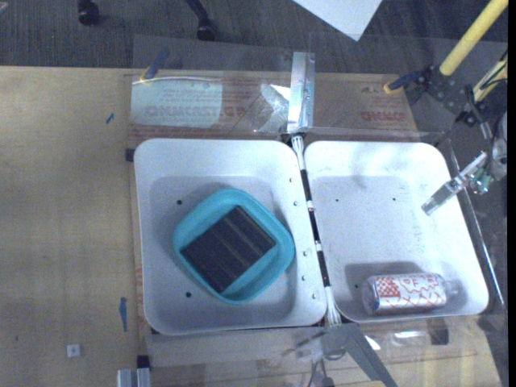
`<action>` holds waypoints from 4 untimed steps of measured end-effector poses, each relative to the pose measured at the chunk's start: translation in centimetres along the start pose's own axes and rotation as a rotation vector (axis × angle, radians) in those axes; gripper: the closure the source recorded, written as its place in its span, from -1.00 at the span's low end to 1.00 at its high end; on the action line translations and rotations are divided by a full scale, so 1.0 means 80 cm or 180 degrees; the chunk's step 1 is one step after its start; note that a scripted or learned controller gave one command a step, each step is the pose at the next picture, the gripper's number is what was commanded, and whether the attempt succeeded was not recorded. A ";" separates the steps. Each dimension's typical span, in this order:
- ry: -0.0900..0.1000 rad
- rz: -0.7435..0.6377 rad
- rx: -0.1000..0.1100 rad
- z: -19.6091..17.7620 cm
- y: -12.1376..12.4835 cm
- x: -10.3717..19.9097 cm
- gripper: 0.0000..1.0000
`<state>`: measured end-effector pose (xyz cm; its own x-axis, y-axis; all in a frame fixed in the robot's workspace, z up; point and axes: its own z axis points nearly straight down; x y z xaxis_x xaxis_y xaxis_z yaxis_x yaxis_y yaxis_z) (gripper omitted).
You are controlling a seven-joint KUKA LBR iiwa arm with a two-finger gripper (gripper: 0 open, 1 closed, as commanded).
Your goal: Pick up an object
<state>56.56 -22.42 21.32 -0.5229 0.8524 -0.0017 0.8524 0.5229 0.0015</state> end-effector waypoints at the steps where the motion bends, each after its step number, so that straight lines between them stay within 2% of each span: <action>1: 0.0004 0.0016 0.0002 0.049 -0.049 0.125 -1.00; 2: -0.0059 -0.0220 -0.0061 0.153 -0.028 0.136 -1.00; 3: -0.0016 0.0027 -0.0028 0.155 0.059 0.139 -1.00; 4: -0.0007 0.0600 -0.0003 0.148 0.123 0.054 -1.00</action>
<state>62.70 -13.60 9.47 -0.3540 0.9353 -0.0034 0.9352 0.3540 0.0031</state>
